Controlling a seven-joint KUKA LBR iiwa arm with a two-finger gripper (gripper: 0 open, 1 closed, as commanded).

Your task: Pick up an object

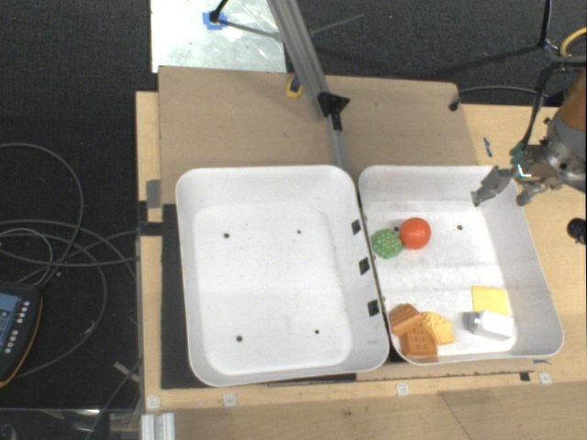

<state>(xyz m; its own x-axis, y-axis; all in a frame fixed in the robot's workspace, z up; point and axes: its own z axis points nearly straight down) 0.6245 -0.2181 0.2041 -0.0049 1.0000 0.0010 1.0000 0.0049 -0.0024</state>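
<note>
The right bin (514, 246) holds a red ball (415, 233) touching a green bumpy ball (386, 244) near its left wall. Orange-brown waffle-like pieces (415, 330) lie at the bin's front left. A yellow block (491, 299) and a small grey-and-white object (487, 324) lie at the front right. My gripper (503, 193) hangs over the bin's back right corner, well right of the balls. It is open, with nothing between its fingers (484, 192).
The left bin (266, 273) stands beside the right one, joined by black clips (363, 265). A slanted grey pole (303, 44) crosses the bench at the back. Cables lie on the floor at the left.
</note>
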